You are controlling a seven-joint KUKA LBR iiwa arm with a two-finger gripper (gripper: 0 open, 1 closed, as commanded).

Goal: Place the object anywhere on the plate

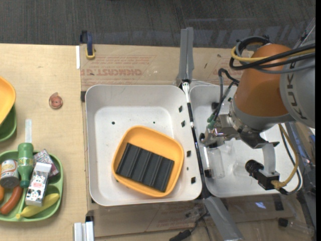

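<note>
Arm casing shows letters "KU" at frame's right edge; cardboard under bins carries mirrored print, unreadable; one arm, grey with orange band, bent low over right bin (281, 185); hand (216, 134) points toward divider between bins; grip state: cannot tell, wrist blocks it; clear object (219, 160), possibly plastic cup, lies just below hand on right bin floor; two white bins; left bin (100, 134), beyond hand, holds one yellow plate (173, 144) bearing one dark ribbed block (145, 167).
</note>
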